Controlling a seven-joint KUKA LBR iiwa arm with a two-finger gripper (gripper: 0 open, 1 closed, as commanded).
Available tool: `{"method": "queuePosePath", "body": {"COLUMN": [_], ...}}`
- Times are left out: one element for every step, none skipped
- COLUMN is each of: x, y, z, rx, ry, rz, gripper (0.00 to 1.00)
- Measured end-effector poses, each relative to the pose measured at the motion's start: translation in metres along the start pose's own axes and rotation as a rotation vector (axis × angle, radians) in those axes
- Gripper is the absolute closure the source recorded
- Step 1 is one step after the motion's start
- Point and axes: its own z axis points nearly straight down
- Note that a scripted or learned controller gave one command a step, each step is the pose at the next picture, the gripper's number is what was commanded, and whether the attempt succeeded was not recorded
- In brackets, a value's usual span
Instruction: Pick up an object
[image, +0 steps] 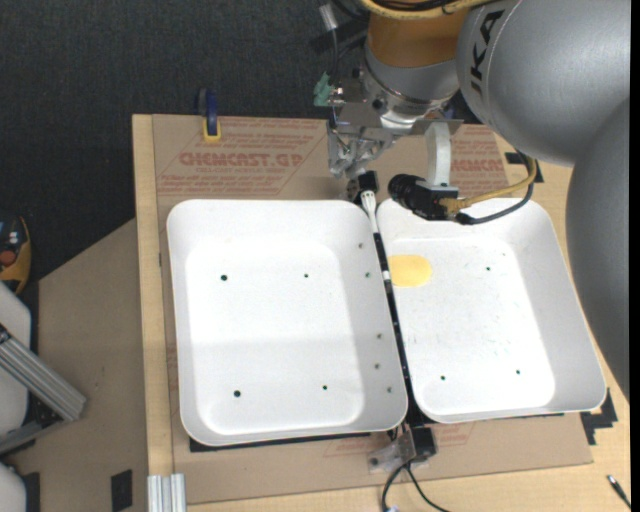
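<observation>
The yellow disc (410, 270) lies untouched in the right bin (520, 330), near the shared edge with the left bin (200, 300), while the gripper (358, 170) hangs beyond the bins' far rims, its grip impossible to tell, so the pickup remains undone.

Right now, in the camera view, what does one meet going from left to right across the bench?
Left white bin → yellow object at the near-left part of the right white bin → right white bin.
</observation>
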Motion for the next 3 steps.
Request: {"method": "queuePosePath", "body": {"x": [0.114, 0.067, 0.101], "y": [-0.015, -0.001, 0.021], "z": [0.051, -0.006, 0.073], "rx": [0.013, -0.002, 0.009], "ry": [0.001, -0.002, -0.003], "rz": [-0.006, 0.009, 0.003], "gripper": [1.0, 1.0, 1.0]}}
